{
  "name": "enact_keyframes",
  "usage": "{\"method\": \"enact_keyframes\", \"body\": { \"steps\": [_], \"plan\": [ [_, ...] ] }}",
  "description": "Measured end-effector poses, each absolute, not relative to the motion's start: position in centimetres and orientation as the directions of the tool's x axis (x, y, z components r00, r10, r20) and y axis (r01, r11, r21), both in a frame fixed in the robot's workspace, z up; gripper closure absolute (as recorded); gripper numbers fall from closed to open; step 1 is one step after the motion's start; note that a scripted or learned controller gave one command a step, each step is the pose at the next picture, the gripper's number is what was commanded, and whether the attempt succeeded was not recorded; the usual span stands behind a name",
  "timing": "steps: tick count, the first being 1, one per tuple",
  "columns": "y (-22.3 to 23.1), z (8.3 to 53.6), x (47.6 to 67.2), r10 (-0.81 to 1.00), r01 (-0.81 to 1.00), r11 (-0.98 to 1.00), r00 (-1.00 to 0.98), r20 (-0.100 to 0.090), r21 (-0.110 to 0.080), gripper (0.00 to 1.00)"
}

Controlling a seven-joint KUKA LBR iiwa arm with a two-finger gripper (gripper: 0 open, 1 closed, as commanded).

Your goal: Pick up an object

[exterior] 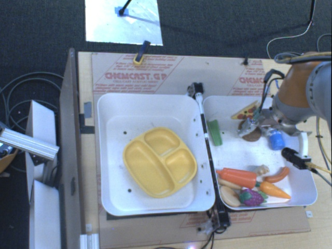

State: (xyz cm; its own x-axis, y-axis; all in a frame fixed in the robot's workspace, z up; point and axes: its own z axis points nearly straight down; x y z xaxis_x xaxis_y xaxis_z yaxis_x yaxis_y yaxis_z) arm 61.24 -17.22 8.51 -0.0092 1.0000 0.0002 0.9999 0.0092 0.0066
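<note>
My gripper (248, 125) hangs low over the back of the right bin (311, 193), reaching in from the right. Its tip sits directly above a brown round piece (252, 136) and touches or nearly touches it. A toy pizza slice (246, 111) lies just behind the gripper. A blue cylinder (276, 139) rests right of the brown piece, beside the wrist. A green block (214, 132) lies along the bin's left wall. Near the front lie two carrots (239, 177) (274, 191), an orange sausage (278, 174), purple grapes (251, 196) and a cream piece (228, 196).
The left bin (111, 139) holds a yellow divided plate (160, 161). A black clamp (195, 90) sits at the back where the two bins meet. Black and white cables (295, 157) trail from the wrist over the right bin's edge.
</note>
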Motion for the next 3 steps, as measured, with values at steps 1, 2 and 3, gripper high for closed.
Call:
{"method": "enact_keyframes", "body": {
  "steps": [1,2,3],
  "plan": [
    [-15.5,8.5,66.8,1.0,1.0,0.003,-0.003,0.0,-0.014,0.0],
    [-18.0,8.4,66.6,1.0,1.0,-0.001,0.001,0.009,-0.016,0.0],
    [-17.0,8.5,64.5,1.0,1.0,0.001,-0.001,0.0,0.0,0.0]
  ]
}}
